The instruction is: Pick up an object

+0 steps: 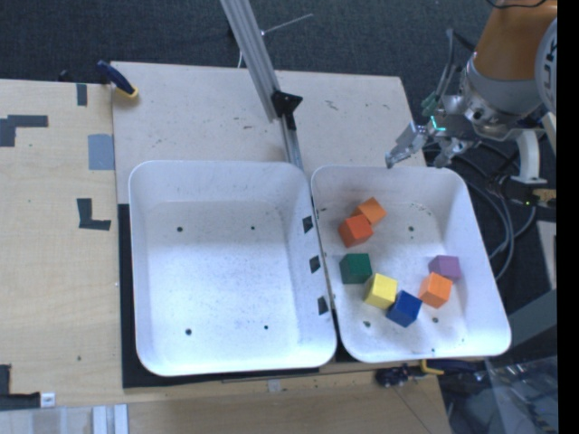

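Above the right bin's (470, 208) far rim, end effector (409, 149) spread wide, holding nothing.

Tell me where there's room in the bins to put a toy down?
The left bin has bare floor from wall to wall. In the right bin, the strip along the far wall, near the pincer, is free. The middle is crowded: orange cubes, green cube, yellow cube, blue cube, purple cube.

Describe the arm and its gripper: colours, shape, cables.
The arm is a thick rounded body, orange above and grey toward the wrist. Its gripper is small, metallic grey, with thin fingers and a teal light beside it. Black cables loop around the wrist.
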Robot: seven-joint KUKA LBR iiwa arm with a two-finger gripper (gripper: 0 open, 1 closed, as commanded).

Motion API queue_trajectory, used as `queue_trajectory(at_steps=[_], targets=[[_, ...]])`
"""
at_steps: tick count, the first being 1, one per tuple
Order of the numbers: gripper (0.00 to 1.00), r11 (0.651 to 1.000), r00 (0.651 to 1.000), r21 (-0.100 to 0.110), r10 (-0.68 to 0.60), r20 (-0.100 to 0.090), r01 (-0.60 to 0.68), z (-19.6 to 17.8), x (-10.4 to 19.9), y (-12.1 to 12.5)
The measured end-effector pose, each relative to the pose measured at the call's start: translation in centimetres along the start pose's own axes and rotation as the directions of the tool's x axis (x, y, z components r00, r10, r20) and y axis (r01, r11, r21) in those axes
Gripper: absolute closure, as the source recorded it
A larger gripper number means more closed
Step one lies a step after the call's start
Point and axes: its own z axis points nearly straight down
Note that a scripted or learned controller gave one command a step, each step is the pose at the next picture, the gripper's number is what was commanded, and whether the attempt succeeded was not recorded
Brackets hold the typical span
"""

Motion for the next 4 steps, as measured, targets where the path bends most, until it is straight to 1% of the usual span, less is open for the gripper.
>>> queue_trajectory(at_steps=[1, 2, 3, 4], targets=[[0.0, 1.0, 1.0, 0.005, 0.001, 0.0, -0.001, 4.4, 0.2, -0.1], [0.0, 1.0, 1.0, 0.005, 0.002, 0.0, -0.002, 9.0, -0.4, -0.1], [0.0, 1.0, 1.0, 0.007, 0.001, 0.0, -0.001, 15.5, -0.2, -0.1], [1.0, 1.0, 1.0, 0.001, 0.0, 0.0, 0.0, 14.0, -0.2, 0.0]])
